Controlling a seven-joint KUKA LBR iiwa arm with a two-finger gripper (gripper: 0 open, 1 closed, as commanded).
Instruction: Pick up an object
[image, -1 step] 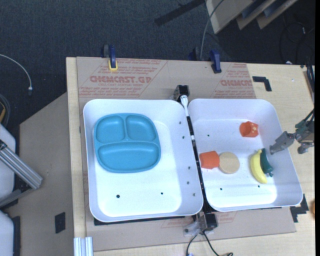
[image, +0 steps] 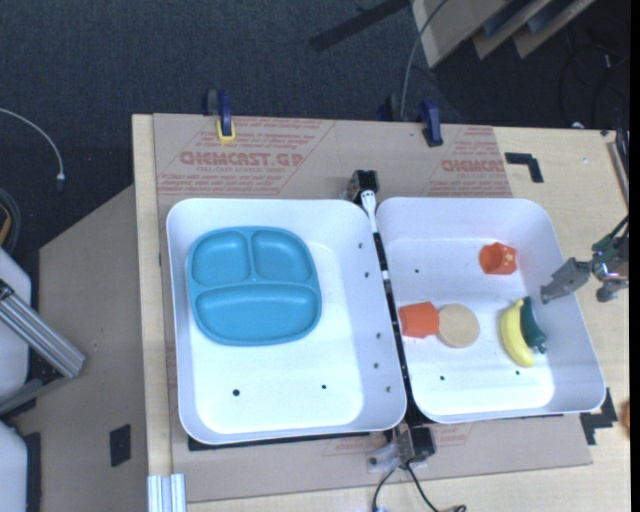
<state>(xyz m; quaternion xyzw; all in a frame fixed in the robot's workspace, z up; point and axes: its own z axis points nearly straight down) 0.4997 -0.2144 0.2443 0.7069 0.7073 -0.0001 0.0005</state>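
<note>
Beside right bin (image: 470, 215) rim, gripper (image: 583, 277).

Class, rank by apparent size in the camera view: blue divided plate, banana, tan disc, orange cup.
1. blue divided plate, by far the largest
2. banana
3. tan disc
4. orange cup
Banana and disc look close.

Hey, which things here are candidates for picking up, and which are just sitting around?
Candidates, in the right bin:
orange cup
orange block
tan disc
banana
claw at the bin's right edge

Just sitting around:
blue divided plate in the left bin
</note>
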